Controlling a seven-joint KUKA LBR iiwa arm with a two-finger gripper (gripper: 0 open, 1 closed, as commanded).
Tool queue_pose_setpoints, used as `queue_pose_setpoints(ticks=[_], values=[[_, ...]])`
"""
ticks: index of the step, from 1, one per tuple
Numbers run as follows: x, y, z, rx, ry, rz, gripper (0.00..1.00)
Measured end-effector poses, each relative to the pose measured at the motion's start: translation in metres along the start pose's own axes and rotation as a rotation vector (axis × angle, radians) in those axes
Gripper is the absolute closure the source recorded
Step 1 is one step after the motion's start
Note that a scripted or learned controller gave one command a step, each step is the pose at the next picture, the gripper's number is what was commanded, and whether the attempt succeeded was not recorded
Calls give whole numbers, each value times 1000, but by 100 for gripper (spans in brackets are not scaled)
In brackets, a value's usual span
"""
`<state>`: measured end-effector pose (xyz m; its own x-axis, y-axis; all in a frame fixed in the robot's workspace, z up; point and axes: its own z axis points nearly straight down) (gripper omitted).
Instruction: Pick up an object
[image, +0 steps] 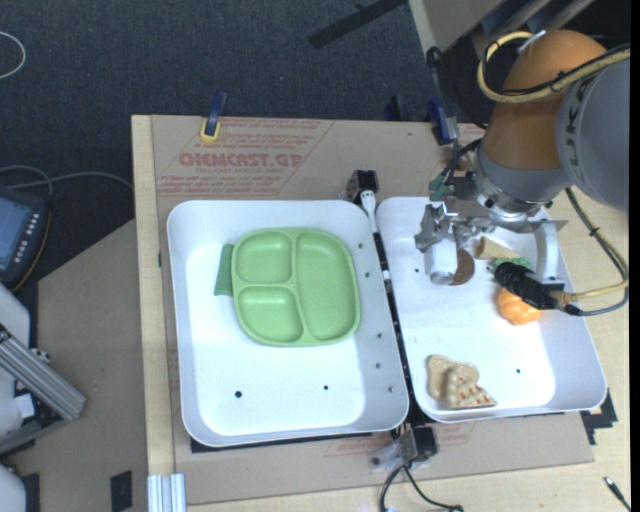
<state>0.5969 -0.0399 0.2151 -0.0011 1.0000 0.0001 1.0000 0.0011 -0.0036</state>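
The surface (160, 440) fills the middle of the frame and carries two white bins. The left bin (200, 380) holds a green divided plate (296, 286) at its upper centre. The arm (545, 110) enters from the upper right and hangs over the top of the right bin (560, 375). Its tool (445, 262) points down there beside a brown object; whether its fingers are spread or pressed together, I cannot tell. An orange object (517, 309) lies right of it, and a tan waffle-like piece (459, 384) lies near the lower edge.
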Motion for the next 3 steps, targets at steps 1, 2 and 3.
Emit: queue_pose_setpoints(ticks=[1, 2, 3], values=[[-2, -10, -1, 0, 0, 2, 100], [0, -4, 0, -5, -1, 1, 100], [7, -4, -18, -8, -1, 0, 100]])
